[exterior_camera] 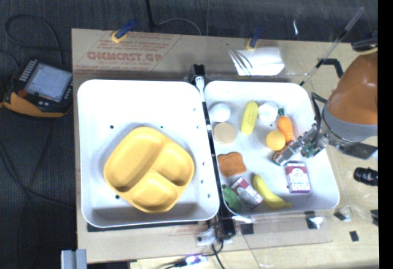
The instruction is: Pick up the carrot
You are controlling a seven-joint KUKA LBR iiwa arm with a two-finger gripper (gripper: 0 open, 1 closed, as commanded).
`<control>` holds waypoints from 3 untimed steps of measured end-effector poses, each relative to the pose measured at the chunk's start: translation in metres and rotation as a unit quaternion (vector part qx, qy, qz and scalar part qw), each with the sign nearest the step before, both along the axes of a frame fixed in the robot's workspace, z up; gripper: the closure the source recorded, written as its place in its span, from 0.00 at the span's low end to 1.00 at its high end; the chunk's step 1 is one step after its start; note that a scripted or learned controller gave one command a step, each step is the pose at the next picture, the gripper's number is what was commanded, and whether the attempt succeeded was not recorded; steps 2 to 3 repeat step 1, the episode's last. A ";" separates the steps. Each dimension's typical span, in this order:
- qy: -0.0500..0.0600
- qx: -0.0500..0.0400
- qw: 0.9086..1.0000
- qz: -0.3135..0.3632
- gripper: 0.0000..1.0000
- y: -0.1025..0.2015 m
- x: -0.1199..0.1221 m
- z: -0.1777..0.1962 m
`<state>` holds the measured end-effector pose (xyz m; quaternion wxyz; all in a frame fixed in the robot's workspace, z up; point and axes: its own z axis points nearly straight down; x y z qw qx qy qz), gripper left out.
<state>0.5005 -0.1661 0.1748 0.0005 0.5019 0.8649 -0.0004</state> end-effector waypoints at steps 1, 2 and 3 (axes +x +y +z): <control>-0.004 0.000 0.999 -0.043 1.00 -0.031 0.057 -0.084; -0.004 0.000 0.999 -0.043 1.00 -0.031 0.057 -0.084; -0.004 0.000 0.999 -0.043 1.00 -0.031 0.057 -0.084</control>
